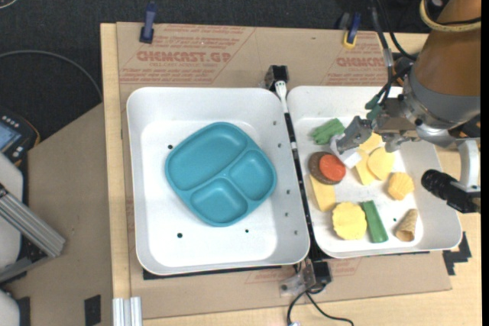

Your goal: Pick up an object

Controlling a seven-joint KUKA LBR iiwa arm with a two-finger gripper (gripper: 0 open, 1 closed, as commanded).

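Currently the claw (353, 143) hangs low over the right bin (439, 240), near that bin's upper middle, the arm (447, 57) reaching in from the right. From this slanted view I cannot tell whether it is spread or pressed together; nothing is visibly pinched in it.

Candidate objects, placed relative to the claw: a green piece (327, 130) just to its left and slightly up; a round brown-and-red item (328, 168) just below and left, close to the tip; pale yellow slices (374, 162) directly to its right, partly under the wrist hardware. Further below lie a yellow wedge (324, 196), a ruffled yellow disc (349, 221), a green stick (374, 221), a small yellow lump (399, 185) and a cone (406, 225). Well away to the left, in the left bin (145, 187), sits a blue divided plate (220, 173).

Judgement: the step in hand is the descent and close on one of the nearest items, probably the brown-and-red round or the yellow slices.

Notes for doing it well:
- Centre on a single item; the pieces lie crowded, some touching, so an off-centre approach would likely nudge neighbours or catch two.
- Slices look flat and thin: poor purchase. The round item looks thicker, probably the safer choice.
- Come down vertically, clear of the divider between the bins.
- Confirm the object sits between the tips before lifting.
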